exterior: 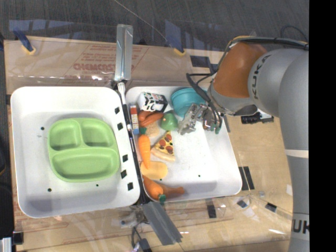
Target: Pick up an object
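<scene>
My gripper (191, 121) hangs over the upper middle of the right bin (210, 161), its fingers slightly apart with nothing between them. Just left of it lies a green round piece (169, 121), and behind it a teal bowl (184, 100). A pizza slice (166, 144) lies lower left of the gripper. Along the bin's left wall sit a black-and-white piece (152, 101), an orange carrot (144, 150), a yellow piece (156, 169) and another carrot (160, 189) at the front.
The left bin (31, 193) holds a green divided plate (83, 149). A metal bar (124, 51) stands behind the divider between the bins. The arm's orange band (236, 70) looms over the right bin's back right corner.
</scene>
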### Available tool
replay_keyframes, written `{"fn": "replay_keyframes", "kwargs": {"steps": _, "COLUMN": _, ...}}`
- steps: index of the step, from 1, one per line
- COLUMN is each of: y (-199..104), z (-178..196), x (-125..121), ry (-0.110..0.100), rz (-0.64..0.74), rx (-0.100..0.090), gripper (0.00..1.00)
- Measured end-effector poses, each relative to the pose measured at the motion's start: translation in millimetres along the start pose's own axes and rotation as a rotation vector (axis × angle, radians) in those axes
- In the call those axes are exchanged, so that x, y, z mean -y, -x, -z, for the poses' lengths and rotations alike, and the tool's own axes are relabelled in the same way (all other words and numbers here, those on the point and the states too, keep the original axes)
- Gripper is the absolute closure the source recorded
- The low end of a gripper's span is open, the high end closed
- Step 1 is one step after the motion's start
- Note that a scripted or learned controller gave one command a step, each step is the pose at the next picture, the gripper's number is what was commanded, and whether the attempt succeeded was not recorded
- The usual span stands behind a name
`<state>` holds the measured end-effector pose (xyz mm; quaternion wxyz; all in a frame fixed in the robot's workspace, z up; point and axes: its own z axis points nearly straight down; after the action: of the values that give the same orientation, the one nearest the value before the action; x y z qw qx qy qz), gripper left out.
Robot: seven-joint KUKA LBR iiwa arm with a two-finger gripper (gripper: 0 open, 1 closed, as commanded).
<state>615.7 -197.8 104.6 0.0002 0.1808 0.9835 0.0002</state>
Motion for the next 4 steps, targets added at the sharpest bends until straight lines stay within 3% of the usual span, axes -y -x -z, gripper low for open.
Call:
{"fn": "replay_keyframes", "kwargs": {"steps": 1, "y": -25.8, "z": -11.7, "x": 20.6, "ry": 0.000, "rz": -0.121, "rx": 0.000, "gripper": 1.00}}
{"fn": "replay_keyframes", "kwargs": {"steps": 2, "y": -18.6, "z": -12.3, "x": -4.3, "ry": 0.000, "rz": -0.450, "rx": 0.000, "gripper": 1.00}}
{"fn": "replay_keyframes", "kwargs": {"steps": 3, "y": -9.3, "z": -11.7, "x": -6.0, "ry": 0.000, "rz": -0.258, "rx": 0.005, "gripper": 1.00}}
{"fn": "replay_keyframes", "kwargs": {"steps": 4, "y": -21.7, "z": 18.8, "x": -19.1, "ry": 0.001, "rz": 0.043, "rx": 0.002, "gripper": 1.00}}
